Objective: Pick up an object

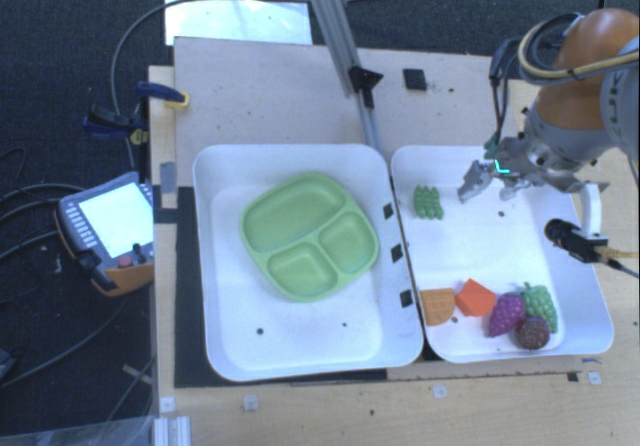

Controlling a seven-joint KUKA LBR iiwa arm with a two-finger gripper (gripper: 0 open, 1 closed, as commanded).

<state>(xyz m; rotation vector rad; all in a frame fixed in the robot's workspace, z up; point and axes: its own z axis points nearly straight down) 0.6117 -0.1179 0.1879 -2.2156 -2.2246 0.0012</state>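
My gripper (490, 184) hangs over the back of the right bin (590, 279), its two grey fingers spread apart with nothing between them. A small green bumpy toy (428, 202) lies on the bin floor just left of the fingers. Along the bin's front lie a tan cracker-like piece (437, 305), an orange wedge (476, 298), a purple grape bunch (506, 313), a green grape bunch (541, 303) and a dark round fruit (532, 333).
The left bin (225, 264) holds a green divided plate (310, 236). A black cylinder on a cable (570, 237) juts in at the right bin's right side. A grey pole (335, 14) slants across the back. A teach pendant (110, 229) lies off the bench at left.
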